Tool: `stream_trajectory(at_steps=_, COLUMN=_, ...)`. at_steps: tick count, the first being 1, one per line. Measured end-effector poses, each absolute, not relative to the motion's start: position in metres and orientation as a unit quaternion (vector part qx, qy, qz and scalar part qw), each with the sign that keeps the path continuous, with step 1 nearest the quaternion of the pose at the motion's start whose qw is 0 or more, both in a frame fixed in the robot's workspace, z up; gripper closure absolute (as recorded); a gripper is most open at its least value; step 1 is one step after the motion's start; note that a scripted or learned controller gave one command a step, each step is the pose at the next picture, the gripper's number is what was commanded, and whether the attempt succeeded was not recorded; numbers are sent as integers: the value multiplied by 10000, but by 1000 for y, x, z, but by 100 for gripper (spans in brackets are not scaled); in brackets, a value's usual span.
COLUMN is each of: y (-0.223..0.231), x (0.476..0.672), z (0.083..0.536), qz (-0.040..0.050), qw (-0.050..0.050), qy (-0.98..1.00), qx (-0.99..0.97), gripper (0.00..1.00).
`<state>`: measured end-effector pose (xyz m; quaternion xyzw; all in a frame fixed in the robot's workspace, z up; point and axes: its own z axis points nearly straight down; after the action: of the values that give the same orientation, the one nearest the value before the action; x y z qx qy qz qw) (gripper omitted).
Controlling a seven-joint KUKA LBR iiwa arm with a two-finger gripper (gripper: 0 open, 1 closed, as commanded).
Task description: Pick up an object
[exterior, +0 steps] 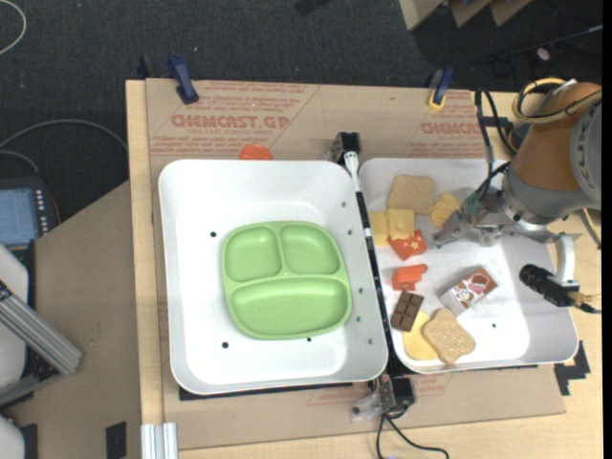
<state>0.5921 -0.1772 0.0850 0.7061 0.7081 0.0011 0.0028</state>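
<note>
You find the end effector (457, 228) low over the right bin (535, 342), its grip state impossible to tell, with the yellow block (445, 207) just beside its tip and the red piece (407, 245) further left.

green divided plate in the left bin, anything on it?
Empty. The green plate lies flat in the left bin, and all three of its compartments show bare green.

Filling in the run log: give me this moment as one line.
pincer: low in right bin, beside yellow block | grasp: none seen | left bin: green divided plate | task: pending
</note>
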Motion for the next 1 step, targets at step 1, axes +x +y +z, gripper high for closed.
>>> stream_trajectory(at_steps=1, y=-149, x=656, z=82, qz=-111, qw=-184, qy=7050, qx=7089, gripper=0)
